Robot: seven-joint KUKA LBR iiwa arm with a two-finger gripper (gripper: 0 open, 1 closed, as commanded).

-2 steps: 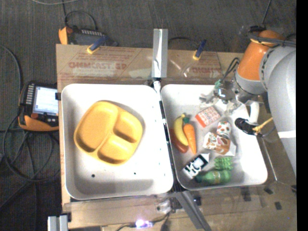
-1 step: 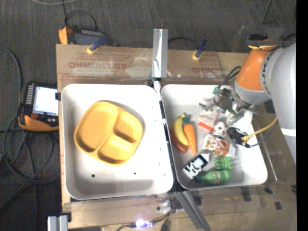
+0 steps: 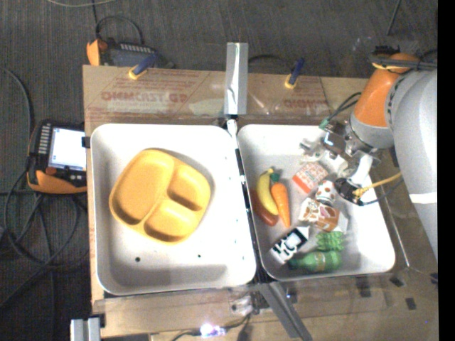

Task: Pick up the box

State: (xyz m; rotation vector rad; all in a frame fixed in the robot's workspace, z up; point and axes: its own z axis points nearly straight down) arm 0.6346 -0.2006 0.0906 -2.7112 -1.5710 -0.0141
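Observation:
A small orange and white box lies in the upper middle of the right bin. A second small box, white with black patches, lies near that bin's front, beside a green item. My gripper hangs over the back right part of the right bin, just up and right of the orange and white box. Grey wrist parts and cables hide its tip. The orange band of the arm sits above it at the right.
In the right bin a banana and a carrot lie left of the boxes, and a brown and white packet lies in the middle. The left bin holds a yellow divided plate. A metal post stands behind the bins.

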